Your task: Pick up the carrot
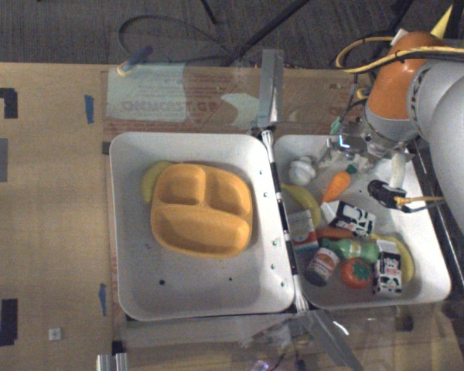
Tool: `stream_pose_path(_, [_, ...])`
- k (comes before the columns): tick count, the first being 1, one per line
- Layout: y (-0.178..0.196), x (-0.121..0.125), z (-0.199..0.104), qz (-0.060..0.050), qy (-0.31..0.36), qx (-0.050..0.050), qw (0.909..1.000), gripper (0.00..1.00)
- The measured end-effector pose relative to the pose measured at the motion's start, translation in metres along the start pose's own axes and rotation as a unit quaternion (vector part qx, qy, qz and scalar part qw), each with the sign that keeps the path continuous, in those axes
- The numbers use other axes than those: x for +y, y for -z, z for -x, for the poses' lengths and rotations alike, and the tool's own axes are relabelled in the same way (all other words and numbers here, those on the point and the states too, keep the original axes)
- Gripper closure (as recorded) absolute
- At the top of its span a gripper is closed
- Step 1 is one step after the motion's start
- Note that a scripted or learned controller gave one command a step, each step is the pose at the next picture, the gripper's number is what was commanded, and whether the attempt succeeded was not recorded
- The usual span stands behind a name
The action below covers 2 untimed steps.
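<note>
Under gripper (348, 159), carrot (336, 185), top hidden

left bin (131, 230): orange divided tray (201, 209) | right bin (433, 273): banana (303, 199), tomato (356, 273), milk carton (387, 267)

The big grey arm (448, 122) comes in from the right. Its orange band (394, 91) sits above the wrist. The gripper (348, 154) hangs low, pointing down and left.
</note>
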<state>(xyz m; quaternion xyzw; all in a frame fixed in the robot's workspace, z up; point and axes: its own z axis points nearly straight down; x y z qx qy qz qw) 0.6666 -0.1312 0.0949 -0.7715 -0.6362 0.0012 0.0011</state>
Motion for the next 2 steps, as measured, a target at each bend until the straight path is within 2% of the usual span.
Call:
stream_pose_path(1, [0.007,0.0,-0.001,-0.001,0.002,-0.001,1.0,1.0])
stream_pose_path(2, [0.105,-0.084,-0.046,-0.002,-0.109,0.0,0.994,1.0])
